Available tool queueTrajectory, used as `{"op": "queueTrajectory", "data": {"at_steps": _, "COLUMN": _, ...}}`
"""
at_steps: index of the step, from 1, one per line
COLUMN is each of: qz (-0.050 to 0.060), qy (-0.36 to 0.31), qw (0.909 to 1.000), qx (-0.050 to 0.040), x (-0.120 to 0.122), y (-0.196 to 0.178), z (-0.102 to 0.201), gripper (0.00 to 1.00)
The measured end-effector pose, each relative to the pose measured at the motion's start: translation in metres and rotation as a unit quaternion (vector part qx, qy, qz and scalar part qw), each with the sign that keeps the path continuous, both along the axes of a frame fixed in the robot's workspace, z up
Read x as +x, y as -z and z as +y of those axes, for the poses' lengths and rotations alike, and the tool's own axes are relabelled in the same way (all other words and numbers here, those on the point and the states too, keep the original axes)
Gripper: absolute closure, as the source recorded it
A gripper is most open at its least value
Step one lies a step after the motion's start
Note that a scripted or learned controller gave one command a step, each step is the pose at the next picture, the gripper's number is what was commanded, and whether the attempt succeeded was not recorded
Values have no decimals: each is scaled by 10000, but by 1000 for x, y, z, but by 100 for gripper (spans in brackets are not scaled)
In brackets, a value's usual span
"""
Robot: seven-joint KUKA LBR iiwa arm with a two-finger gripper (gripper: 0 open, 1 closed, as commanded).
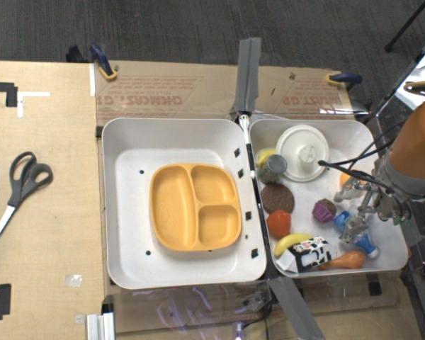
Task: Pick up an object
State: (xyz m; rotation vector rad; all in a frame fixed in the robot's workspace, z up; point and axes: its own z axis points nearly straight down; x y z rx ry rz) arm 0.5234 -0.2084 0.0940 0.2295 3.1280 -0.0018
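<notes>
**Honestly, that blue thing looks like the easy pick**

So the gripper sits low over the right bin, right above a small blue plastic toy near the bin's lower right. Can't tell whether the jaws are wide or closed — cables and the wrist clutter that spot.

My guess is the blue piece is light, hard and a bit slick, so I'd pinch it across its narrow body rather than an edge. Around it:

- purple lumpy toy just to its left — looks like rigid plastic
- orange carrot-shaped piece below, smooth and tapered, likely to roll
- banana, curved and glossy
- white lidded bowl, too wide to grip

The yellow divided plate lies alone in the left bin.
</notes>
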Motion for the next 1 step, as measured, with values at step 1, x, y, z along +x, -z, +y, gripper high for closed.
{"op": "queueTrajectory", "data": {"at_steps": 1, "qz": 15, "qy": 326, "qw": 9995, "qx": 10, "x": -22, "y": 2, "z": 31, "gripper": 0}}
